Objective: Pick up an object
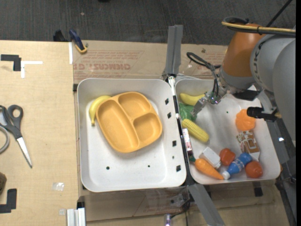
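At the near edge, the light wooden bench [37, 140] carries two shallow white plastic bins side by side. In the right bin [225, 121], the 6 o'clock corner is crowded: an orange toy carrot [208, 168], a small white block [210, 157], a blue-capped little bottle [237, 165], and two red-orange round pieces [254, 169]. Toward the centre lies a yellow toy corn cob [195, 130], with a brown-and-white packet [248, 142] and an orange ball [245, 120] at 3 o'clock. A green item [186, 112] and a short yellow banana [192, 98] sit at 10 o'clock. The gripper [203, 103] hangs just beside that banana, holding nothing; whether its jaws are parted I cannot tell. The left bin [89, 173] holds a yellow three-section plate [128, 121] with a yellow banana [96, 107] at its 9 o'clock rim. Grey-handled scissors [16, 131] lie on the bench at far 9 o'clock. Beyond, brown cardboard [117, 60] meets dark carpet [141, 8].
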### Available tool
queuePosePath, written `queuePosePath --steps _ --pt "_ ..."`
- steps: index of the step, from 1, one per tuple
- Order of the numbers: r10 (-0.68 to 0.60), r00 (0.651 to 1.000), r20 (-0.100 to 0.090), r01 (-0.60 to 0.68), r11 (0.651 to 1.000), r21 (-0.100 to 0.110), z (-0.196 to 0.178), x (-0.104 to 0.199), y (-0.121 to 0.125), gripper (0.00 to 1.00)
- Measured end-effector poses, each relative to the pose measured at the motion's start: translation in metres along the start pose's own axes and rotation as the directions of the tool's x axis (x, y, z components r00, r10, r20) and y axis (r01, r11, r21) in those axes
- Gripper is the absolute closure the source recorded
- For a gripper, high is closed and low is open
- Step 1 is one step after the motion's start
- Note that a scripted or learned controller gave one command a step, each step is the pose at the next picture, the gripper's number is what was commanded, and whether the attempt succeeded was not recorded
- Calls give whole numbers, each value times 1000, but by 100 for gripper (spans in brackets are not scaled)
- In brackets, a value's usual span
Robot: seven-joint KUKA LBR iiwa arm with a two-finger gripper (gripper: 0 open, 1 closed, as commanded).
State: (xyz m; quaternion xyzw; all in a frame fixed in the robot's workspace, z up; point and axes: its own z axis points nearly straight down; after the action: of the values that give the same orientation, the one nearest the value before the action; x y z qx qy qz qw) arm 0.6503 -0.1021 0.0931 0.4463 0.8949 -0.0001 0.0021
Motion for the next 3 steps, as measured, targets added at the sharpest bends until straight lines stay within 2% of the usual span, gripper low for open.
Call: queuePosePath --steps 1,2,3 --pt "47 999 -2 -46 999 3 1 12 -14 0" --pt "103 995 -1 -103 995 0 0 6 -8 0" --pt "101 995 3 -101 995 -1 -10 5 -7 100"
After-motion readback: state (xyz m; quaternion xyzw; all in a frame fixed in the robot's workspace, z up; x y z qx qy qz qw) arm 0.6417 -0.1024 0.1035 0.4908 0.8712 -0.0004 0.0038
